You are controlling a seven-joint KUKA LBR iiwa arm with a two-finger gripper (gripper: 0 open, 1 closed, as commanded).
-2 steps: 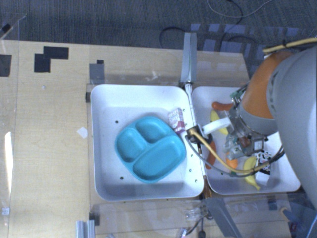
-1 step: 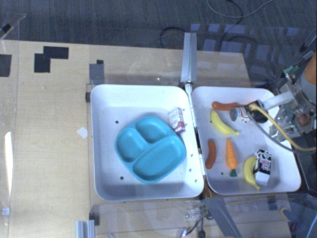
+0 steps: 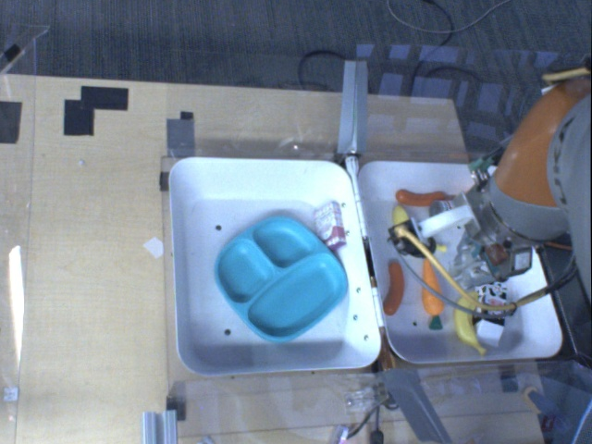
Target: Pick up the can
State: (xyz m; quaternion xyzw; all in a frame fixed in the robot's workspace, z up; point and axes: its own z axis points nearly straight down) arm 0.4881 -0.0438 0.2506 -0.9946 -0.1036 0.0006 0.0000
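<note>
Can (image 3: pixel 330 225) lying tipped in left bin (image 3: pixel 190 276), touching blue tray (image 3: pixel 277 280) at its upper right. Claw (image 3: pixel 483 265) over right bin (image 3: pixel 546 336); opening impossible to tell. Best carried across, lowered astride can, clear of tray rim

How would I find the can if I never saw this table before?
Start at the left white bin, the one with the big blue divided plate in it. Look just past the plate's upper right edge, near the wall between the two bins: the can lies there. It is small, silvery and reddish, while the toy foods all sit in the other bin.
</note>
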